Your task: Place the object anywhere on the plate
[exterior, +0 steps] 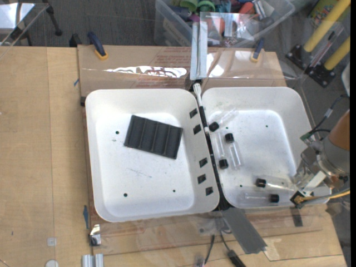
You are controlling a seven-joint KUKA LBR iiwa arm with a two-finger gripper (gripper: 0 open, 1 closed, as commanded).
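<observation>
Over the right bin's (253,102) near corner, the end effector (309,183), grip state unclear, nears clear vials (266,183); they could roll, far from the dark plate (153,136).

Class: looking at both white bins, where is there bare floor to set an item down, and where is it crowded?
Left bin: bare floor around the dark ridged plate, widest below it. Right bin: free patch at upper right. Crowded along its left side and bottom, where clear vials lie near the gripper.
</observation>
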